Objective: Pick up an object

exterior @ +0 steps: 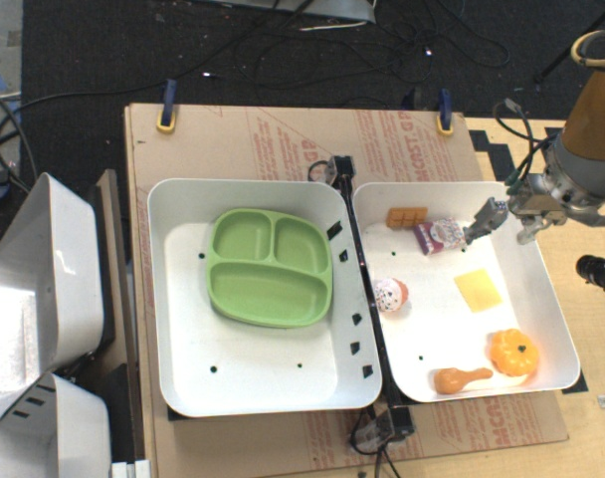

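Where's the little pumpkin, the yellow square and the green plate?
pumpkin [511, 353], camera view, middle of its orange body
yellow square [478, 291], camera view, its flat centre
green plate [271, 302], camera view, its big compartment

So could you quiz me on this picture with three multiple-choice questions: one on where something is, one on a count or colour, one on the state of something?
1. Where is the green tray?
A. Left bin
B. Right bin
C. On the cardboard

2. How many compartments does the tray have?
A. Two
B. Three
C. Five

3. What is the gripper doing?
A. Holding the pumpkin
B. Holding the tray
C. Holding nothing, over the right bin's far edge

Answers:
1. A: the tray lies flat in the left bin.
2. B: two small wells sit above one long one.
3. C: its jaws are bare, and the pumpkin sits apart at the near side of the right bin.
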{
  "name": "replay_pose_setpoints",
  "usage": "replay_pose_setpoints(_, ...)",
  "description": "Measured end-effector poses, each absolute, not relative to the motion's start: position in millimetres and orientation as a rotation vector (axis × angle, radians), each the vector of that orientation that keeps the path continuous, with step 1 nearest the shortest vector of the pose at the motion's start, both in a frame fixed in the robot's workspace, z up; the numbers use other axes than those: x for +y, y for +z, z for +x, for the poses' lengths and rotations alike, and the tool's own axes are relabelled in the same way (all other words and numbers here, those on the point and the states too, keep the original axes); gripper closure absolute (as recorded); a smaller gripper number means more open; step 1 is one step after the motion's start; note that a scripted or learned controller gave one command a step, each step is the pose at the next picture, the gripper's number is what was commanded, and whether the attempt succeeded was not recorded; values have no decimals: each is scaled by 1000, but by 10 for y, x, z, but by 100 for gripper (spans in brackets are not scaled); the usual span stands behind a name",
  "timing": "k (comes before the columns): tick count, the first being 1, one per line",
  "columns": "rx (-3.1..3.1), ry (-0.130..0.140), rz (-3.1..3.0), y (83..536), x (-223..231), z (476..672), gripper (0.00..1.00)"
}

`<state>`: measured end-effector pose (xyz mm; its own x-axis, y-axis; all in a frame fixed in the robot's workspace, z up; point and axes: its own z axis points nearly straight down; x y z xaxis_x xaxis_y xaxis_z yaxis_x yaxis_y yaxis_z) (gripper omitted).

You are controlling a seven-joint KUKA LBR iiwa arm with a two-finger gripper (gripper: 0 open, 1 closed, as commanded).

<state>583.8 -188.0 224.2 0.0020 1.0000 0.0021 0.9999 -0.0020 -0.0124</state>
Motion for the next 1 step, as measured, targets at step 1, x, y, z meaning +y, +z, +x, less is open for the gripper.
replay_pose_setpoints(1, -2223, 1, -2221, 2313, -1877, 5866, 0)
